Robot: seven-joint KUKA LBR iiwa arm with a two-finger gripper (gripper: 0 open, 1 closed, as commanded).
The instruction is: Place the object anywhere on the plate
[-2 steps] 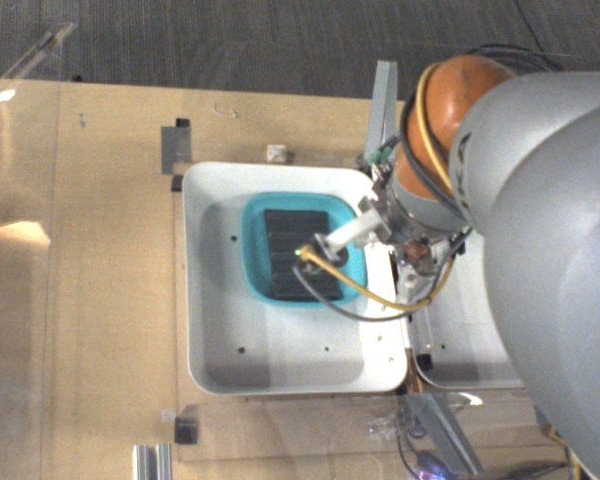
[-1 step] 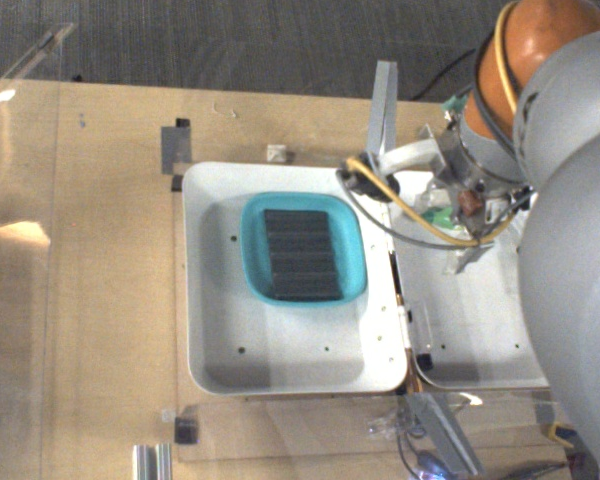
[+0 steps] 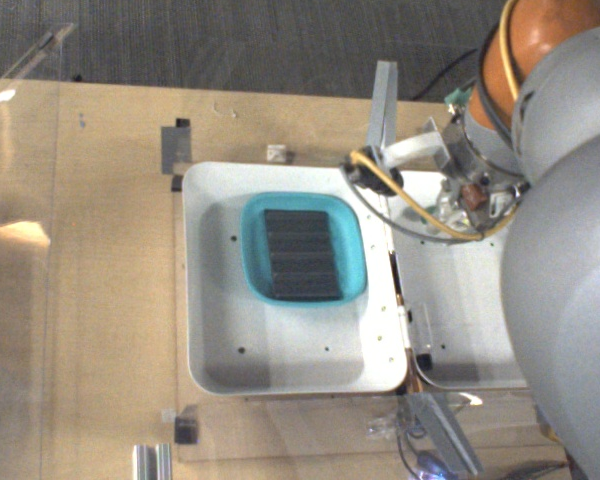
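Dark ridged object (image 3: 300, 255) on the teal plate (image 3: 352, 243) (left bin (image 3: 280, 368)).

Grey arm (image 3: 570, 268), orange band (image 3: 540, 38)

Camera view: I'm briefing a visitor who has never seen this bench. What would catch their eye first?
Most striking is the bulky grey arm with its orange band, along the right side over the right bin. Next comes the teal plate in the left bin, with a dark ridged object lying on it.
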